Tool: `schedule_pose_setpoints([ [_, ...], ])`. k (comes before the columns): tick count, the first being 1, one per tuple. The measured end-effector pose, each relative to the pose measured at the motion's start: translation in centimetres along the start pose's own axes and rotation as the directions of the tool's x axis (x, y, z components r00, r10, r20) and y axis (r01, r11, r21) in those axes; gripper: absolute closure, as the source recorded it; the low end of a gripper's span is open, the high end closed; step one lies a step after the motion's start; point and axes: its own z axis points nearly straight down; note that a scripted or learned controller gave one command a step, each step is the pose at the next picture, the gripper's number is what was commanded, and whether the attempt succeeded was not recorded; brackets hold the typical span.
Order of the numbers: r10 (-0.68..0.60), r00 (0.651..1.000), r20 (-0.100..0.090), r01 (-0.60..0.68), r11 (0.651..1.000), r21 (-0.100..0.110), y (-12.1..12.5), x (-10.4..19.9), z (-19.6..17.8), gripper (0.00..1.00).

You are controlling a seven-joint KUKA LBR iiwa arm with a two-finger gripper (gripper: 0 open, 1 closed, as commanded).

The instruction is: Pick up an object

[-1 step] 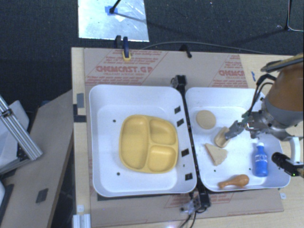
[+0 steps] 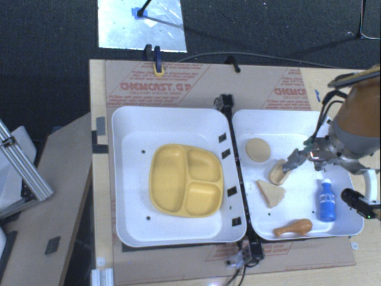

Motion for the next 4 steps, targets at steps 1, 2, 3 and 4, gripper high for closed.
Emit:
schedule_pose_setpoints([
  [1,0.002,1.0,-0.001,-0.002,1.0,0.004,-0.9,0.4,5.7,0.0],
  [2,0.002,1.0,-0.003,-0.002,1.0,-0.008,-0.4,0.5,9.7,0.0],
  [3,0.0,1.0,0.001,0.0,1.0,-0.019,-0.1,0.5,8.4,1.0],
  [4,-0.001,1.0,0.001,0.001,1.0,-0.006,-0.3,1.4,2.6,1.0],
])
